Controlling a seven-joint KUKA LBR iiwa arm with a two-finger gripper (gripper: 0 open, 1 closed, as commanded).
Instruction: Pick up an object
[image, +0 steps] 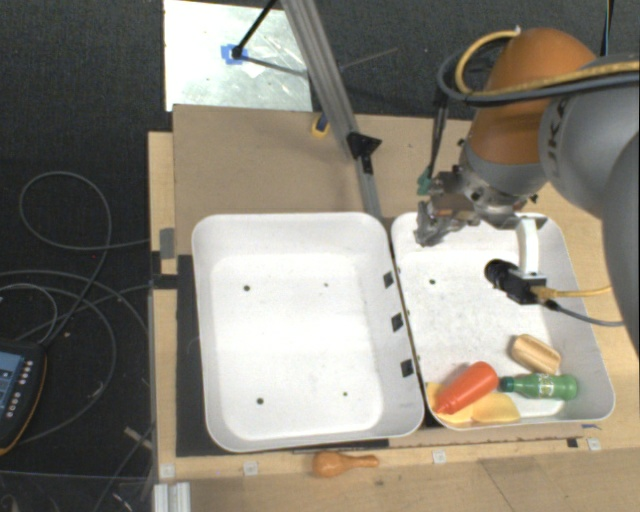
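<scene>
- Camera view from above: the gripper (432, 232) hangs over the far left corner of the right bin (455, 300), just inside its rim, with the grey arm (590, 130) and its orange band (520, 90) reaching in from the right
- Whether its fingers stand wide or narrow cannot be told (they are small and dark against the bin's edge), and nothing can be made out between them
- Well below the gripper and to its right, at the bin's near edge, lies a cluster of objects: an orange carrot-like piece (466, 387), touching a yellow piece (492, 409) beneath it
- Just right of those lies a green bottle (541, 385) on its side, with a tan bread-like roll (535, 352) just above it
- To the gripper's left sits the left bin (290, 330)
- Far below the gripper, outside both bins on the bench, rests a small tan pear-shaped object (343, 462)
</scene>
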